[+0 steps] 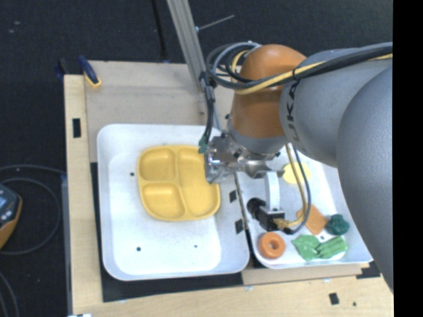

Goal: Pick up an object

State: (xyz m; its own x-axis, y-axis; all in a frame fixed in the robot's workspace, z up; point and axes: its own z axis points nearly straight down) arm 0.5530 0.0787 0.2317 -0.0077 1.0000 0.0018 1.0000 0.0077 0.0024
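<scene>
Wooden tabletop, two white bins. Yellow tray in left bin: light, stiff, slick; best pinched at right rim. End effector just beside it; openness cannot be told.

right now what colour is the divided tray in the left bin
Yellow; the tray shows best in the camera view.

a pale wooden tabletop carries two shallow white bins — the left bin and the right bin — a blue clip at its far-left corner, dark floor beyond.
</scene>
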